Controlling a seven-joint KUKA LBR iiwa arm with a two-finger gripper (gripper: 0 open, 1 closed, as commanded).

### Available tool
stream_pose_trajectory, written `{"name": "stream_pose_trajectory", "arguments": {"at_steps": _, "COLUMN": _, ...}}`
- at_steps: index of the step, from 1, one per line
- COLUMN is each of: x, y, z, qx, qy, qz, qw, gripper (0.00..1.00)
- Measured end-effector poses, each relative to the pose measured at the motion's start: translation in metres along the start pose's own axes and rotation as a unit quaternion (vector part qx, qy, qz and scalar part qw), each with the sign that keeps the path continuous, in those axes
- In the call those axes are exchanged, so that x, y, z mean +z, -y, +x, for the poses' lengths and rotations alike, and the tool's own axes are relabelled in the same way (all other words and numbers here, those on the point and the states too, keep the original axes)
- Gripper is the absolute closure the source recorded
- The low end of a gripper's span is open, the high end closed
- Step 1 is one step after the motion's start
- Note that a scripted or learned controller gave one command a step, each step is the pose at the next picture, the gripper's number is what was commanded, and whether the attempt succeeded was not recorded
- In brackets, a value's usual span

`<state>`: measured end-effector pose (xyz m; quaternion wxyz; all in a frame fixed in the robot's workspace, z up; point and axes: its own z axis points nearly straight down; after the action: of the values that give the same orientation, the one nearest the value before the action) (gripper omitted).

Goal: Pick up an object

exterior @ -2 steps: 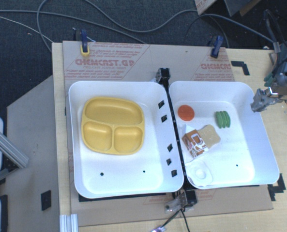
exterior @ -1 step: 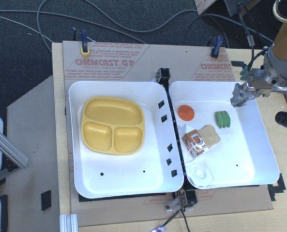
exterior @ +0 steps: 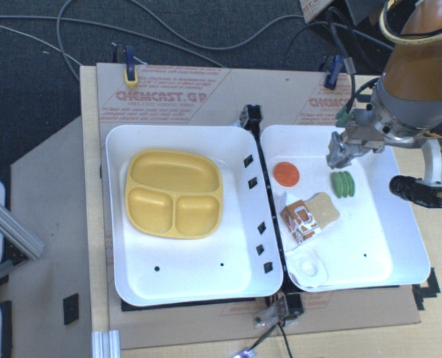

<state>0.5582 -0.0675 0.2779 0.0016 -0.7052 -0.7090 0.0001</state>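
Gripper [exterior: 344,154] low over right bin [exterior: 399,252], frame's upper right, can't tell how far it's open, green piece [exterior: 343,183] just beneath, long axis running up-down in frame, orange disc [exterior: 286,174] to its left, yellow tray [exterior: 174,193] in left bin [exterior: 124,222]

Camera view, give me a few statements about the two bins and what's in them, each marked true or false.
1. The yellow divided plate lies in the left bin. True.
2. The orange disc sits on the yellow plate. False: it lies in the right bin.
3. The gripper is above the right bin, near the green object. True.
4. The green object lies in the left bin. False: it is in the right bin.
5. The brown packet lies below the orange disc in this view. True.
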Motion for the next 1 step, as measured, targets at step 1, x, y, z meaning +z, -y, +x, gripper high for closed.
{"name": "stream_pose_trajectory", "arguments": {"at_steps": 1, "x": 0.0048, "y": -0.0137, "z": 0.0497, "qx": 0.000, "qy": 0.001, "qz": -0.002, "qw": 1.0000, "gripper": 1.00}}
